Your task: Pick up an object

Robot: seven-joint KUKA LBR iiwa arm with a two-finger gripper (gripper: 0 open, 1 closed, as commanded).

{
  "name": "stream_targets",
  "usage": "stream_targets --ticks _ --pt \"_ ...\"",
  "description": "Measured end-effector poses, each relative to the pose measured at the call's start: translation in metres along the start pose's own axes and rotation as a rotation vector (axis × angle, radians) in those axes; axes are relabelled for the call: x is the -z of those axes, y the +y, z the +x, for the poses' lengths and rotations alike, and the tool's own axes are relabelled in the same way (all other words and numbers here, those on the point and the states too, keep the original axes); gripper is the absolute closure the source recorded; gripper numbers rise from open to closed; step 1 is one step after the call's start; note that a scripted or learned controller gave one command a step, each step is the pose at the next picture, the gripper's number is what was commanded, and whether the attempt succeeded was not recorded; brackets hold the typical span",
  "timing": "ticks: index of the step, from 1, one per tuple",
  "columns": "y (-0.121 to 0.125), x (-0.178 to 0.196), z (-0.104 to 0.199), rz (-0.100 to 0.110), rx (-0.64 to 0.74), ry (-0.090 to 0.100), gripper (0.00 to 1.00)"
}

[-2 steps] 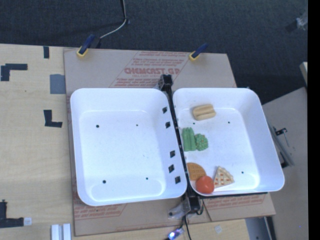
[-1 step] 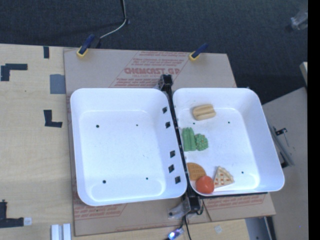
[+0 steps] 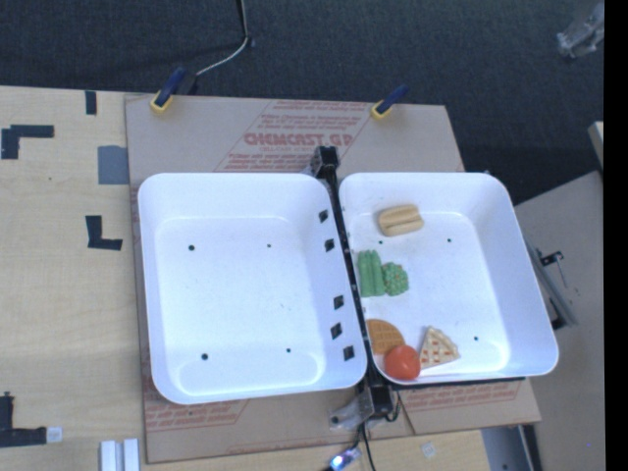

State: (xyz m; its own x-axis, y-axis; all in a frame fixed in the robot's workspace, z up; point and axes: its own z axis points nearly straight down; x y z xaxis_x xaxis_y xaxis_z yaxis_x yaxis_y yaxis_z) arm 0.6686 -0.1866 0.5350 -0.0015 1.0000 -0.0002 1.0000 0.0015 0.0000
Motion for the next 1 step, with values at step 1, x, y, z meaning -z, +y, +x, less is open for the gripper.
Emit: stream_targets --ticks 1 --pt "-0.0004 -0.0007 -0.0391 0.0 -0.004 -0.002 1.0"
